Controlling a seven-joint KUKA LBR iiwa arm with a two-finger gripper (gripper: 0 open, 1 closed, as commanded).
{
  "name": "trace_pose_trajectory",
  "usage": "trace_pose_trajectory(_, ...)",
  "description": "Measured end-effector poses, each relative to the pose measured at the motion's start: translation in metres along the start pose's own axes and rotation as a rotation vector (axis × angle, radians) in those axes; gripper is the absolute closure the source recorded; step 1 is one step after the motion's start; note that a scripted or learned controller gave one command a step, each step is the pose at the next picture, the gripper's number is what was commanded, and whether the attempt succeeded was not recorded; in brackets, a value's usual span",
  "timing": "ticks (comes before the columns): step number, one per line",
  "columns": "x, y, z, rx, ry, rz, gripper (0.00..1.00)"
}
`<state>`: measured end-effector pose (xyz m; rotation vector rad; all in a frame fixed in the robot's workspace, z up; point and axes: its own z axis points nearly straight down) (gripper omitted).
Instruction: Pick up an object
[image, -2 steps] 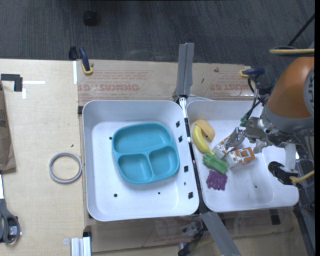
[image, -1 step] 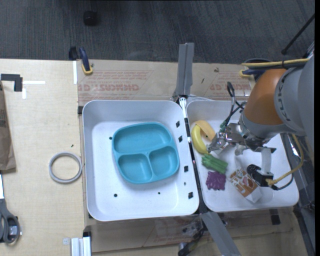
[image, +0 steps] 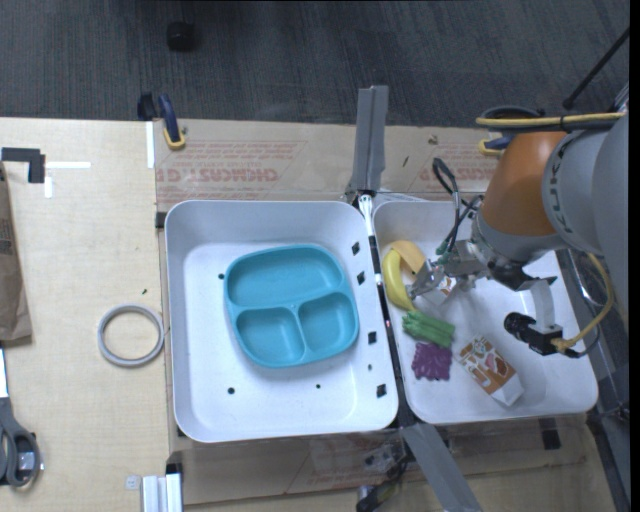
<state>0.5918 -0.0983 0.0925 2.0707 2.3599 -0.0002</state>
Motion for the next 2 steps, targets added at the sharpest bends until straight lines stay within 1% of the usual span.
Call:
trace_pose_trajectory(1, -0.002, 0.000, -0.009, 0.001, 0.000, 0.004, 1.00)
trace_pose_trajectory(2, 0.043, 0.037, -0.099, 0.003, 0.000, 0.187, 1.00)
